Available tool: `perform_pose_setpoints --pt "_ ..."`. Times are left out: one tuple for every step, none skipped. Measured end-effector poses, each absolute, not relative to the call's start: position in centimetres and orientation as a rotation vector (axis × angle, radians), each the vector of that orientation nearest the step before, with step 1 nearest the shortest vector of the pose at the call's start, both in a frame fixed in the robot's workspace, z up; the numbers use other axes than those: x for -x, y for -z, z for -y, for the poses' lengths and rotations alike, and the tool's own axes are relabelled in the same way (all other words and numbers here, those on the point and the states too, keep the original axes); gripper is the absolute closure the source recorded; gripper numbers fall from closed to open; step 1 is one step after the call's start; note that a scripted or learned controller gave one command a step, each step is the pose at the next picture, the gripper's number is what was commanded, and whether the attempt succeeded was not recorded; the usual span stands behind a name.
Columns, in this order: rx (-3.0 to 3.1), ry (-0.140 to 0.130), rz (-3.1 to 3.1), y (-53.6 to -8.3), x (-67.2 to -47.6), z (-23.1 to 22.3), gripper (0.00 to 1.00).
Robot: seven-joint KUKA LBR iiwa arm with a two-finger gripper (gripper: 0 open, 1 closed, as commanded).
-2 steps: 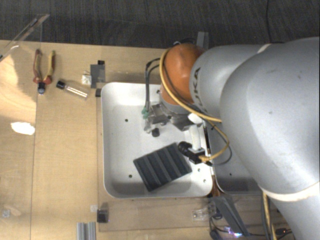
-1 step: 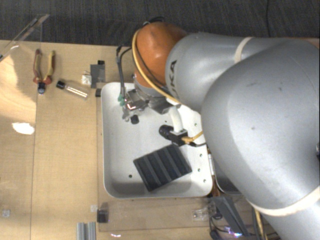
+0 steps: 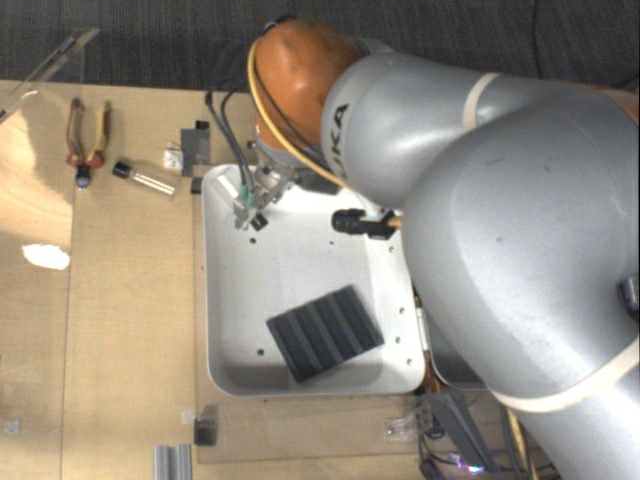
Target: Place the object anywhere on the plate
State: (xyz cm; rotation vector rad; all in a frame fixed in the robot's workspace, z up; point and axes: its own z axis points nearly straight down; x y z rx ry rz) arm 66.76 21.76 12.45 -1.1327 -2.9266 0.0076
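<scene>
Fingers too small and tangled in cables to call, parted or clenched, I could not tell; the two-finger gripper hung over the far left corner of the shallow white left bin.

Out left on the wooden bench lay red-handled pliers, then a small clear tube with a black cap, then a little dark block just beside the bin's corner. Moving right, the dark ribbed rectangular slab sat flat and skewed on the bin floor toward the near wall, well apart from the gripper. Nothing showed at the gripper's tips! Further right, the grey arm with its orange band loomed across the frame.
</scene>
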Motion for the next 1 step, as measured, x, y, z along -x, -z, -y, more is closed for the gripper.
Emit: perform_pose_setpoints --pt "0.741 0.004 3.06 -11.24 -65.98 -22.54 1.0"
